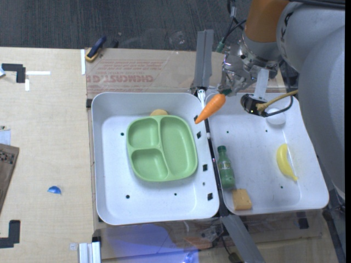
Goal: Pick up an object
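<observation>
Nearest the camera, a tan sponge block [242,199] lies at the front of the right bin [307,196], touching the base of a green bottle [225,166] lying along the bin's left wall. Leftward, the left bin [109,201] carries a green divided plate [162,147], with a small yellowish object [159,113] peeking from behind its far rim. Over the divider between the bins hangs an orange carrot [210,108], tilted, its thick end pinched in the gripper [230,89], whose jaws clench on it. Farther right, a banana [285,161] rests in the right bin.
</observation>
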Motion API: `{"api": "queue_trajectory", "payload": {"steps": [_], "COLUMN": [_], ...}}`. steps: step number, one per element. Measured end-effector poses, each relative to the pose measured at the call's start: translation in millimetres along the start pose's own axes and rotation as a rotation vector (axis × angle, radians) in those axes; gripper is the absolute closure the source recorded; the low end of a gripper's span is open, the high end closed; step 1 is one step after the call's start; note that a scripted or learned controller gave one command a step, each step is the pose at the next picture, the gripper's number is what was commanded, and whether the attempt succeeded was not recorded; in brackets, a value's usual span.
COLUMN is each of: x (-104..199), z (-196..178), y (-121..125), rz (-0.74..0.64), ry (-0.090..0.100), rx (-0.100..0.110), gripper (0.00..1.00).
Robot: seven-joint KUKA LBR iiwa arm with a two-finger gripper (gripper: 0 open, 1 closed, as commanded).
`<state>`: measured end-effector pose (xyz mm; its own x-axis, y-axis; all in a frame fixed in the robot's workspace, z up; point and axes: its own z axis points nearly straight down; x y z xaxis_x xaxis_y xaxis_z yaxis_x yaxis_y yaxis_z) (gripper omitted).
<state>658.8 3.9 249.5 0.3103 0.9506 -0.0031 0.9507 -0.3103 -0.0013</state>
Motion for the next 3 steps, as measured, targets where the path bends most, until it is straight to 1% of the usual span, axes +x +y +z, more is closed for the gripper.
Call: {"api": "queue_trajectory", "payload": {"steps": [1, 2, 3], "x": [-20.9, -20.7, -20.7], "z": [48.1, 47.7, 47.7], "y": [-31.1, -31.0, -31.0], "rz": [-0.075, -0.075, -0.075], "ry": [0.000, 0.000, 0.000], "rx": [0.002, 0.002, 0.002], "gripper": [1.00, 0.00, 0.00]}}
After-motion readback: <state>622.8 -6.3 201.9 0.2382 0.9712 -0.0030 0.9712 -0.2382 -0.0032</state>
